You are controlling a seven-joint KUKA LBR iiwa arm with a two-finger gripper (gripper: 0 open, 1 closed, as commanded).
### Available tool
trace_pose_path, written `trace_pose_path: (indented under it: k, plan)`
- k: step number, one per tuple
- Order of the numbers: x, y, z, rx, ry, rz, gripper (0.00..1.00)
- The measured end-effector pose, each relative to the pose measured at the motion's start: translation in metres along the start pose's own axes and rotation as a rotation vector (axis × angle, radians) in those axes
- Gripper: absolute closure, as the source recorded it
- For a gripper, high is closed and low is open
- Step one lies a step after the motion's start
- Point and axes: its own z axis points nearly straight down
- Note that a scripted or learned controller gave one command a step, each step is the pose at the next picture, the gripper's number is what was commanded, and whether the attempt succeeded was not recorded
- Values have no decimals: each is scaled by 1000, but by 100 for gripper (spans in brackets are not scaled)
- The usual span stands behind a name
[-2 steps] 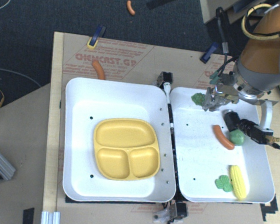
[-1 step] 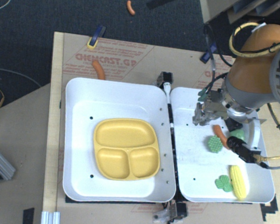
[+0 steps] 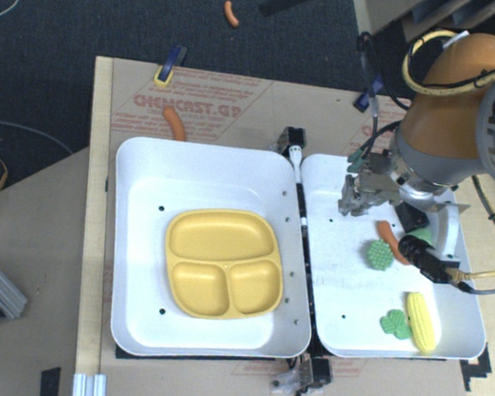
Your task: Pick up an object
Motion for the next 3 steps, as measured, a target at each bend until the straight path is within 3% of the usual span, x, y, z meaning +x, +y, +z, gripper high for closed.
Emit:
trace_pose_path:
  k: [1, 2, 3]
  plan:
    - [-5, -19, 5, 8, 1, 3, 100]
    - [-4, -9, -4, 0, -1, 1, 100]
    - [-4, -8, 18, 9, 1, 3, 100]
